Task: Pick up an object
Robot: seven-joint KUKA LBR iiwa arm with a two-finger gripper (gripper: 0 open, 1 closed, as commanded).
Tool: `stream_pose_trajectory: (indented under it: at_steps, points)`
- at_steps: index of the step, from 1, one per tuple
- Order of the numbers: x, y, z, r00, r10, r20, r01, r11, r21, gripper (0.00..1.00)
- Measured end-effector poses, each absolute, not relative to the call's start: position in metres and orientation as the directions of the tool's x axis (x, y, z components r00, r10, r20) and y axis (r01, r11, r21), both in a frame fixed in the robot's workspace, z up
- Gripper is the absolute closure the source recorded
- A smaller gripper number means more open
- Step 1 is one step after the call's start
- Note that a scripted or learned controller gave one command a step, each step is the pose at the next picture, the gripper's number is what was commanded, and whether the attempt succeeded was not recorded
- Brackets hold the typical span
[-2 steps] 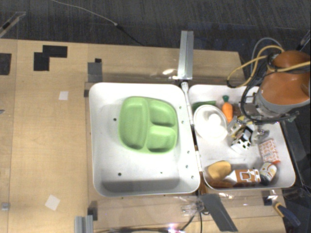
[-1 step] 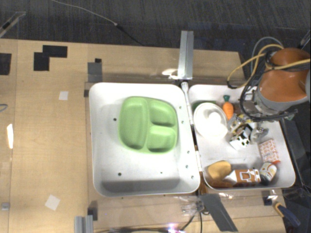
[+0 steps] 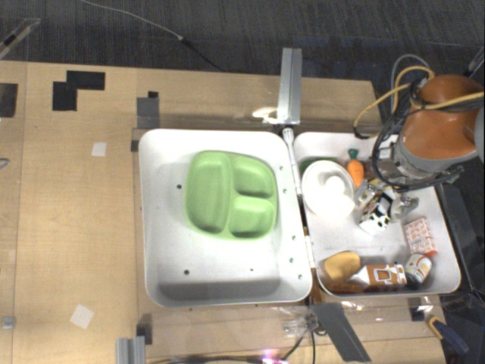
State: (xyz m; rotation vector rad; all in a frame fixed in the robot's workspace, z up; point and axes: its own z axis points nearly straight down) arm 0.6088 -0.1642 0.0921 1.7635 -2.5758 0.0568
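Note:
My gripper hangs low over the middle of the right bin, under the grey wrist and its orange band. Right below its tip lies a small black-and-white object, and I cannot make out whether it is touched or held. To the left of the gripper sits a white cup, with an orange carrot just behind it. Along the bin's front edge lie a tan bread-like lump, a brown bottle and a small jar. A pink patterned packet is at the right.
The left bin holds a green divided plate. A metal post stands behind the seam between the bins. Yellow and black cables loop behind the arm. The wooden bench stretches off to the left.

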Motion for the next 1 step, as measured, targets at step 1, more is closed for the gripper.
stream_pose_trajectory:
  at_steps: [1]
  points:
    - [0.6093,-0.1653,0.0919,-0.390,-0.920,0.034,-0.921,0.390,-0.017,0.00]
